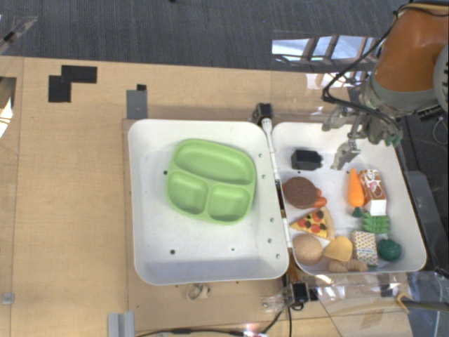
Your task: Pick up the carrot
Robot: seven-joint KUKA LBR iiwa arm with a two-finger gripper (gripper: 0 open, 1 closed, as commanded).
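Camera view: orange, green-tipped carrot [356,189] lies below the empty, parted pincer [349,144].

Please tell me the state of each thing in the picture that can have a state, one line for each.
carrot: lying in the right bin, not picked up
claw: above the right bin, near the carrot, holding nothing
green plate: flat in the left bin, compartments bare
pizza slice: lying flat in the right bin
black block: resting in the right bin
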